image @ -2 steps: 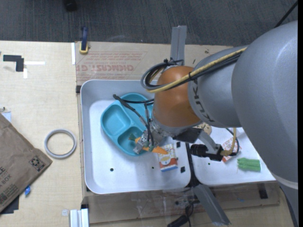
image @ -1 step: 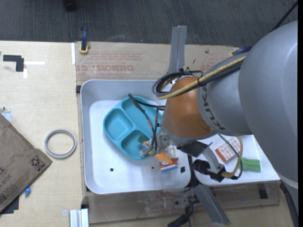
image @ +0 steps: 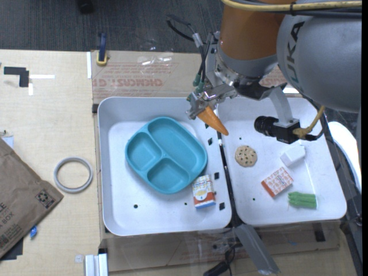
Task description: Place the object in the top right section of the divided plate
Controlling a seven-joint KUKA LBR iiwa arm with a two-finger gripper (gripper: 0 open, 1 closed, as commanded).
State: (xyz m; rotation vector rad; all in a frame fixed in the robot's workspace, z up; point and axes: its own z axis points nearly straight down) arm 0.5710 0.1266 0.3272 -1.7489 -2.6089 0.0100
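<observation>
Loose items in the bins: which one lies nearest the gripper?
The orange carrot, right at the gripper over the bins' divide. The cookie, milk carton, red packet and green piece lie farther off.

Glossy blue plastic plate, matt cardboard box, apparently smooth white bins.

The blue three-section plastic plate lies in the left white shallow bin. Just right of the plate's near edge stands a small carton. Right of the plate, in the right white bin, lie a round cookie, a red-and-white packet and a green ridged piece. Left of the plate, on the bench, lies a grey tape ring.
</observation>
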